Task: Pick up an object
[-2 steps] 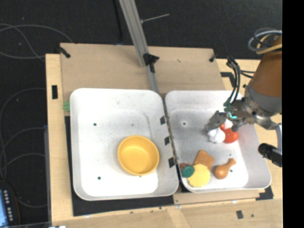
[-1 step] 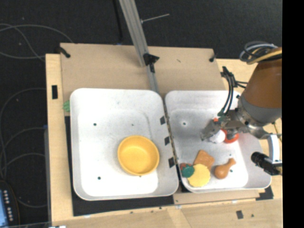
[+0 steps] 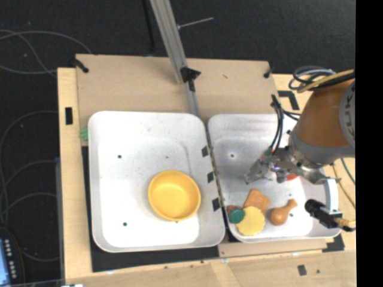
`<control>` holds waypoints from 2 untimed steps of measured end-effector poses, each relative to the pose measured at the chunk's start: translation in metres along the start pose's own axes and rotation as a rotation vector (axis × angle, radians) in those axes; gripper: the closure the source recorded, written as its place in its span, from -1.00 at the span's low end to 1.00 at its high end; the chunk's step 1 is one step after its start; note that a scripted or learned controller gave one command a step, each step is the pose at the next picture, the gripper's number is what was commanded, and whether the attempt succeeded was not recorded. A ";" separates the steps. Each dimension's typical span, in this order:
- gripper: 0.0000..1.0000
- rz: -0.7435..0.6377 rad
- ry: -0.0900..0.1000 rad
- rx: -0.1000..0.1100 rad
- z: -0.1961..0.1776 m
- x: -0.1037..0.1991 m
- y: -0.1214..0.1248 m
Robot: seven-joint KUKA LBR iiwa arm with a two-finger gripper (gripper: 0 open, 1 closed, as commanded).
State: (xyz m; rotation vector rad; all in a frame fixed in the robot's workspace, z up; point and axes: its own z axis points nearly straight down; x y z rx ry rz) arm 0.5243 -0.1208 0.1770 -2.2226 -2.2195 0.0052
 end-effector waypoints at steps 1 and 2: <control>-1.00 0.000 0.000 0.001 0.046 -0.009 0.001; 1.00 0.004 0.002 -0.007 0.032 -0.008 0.003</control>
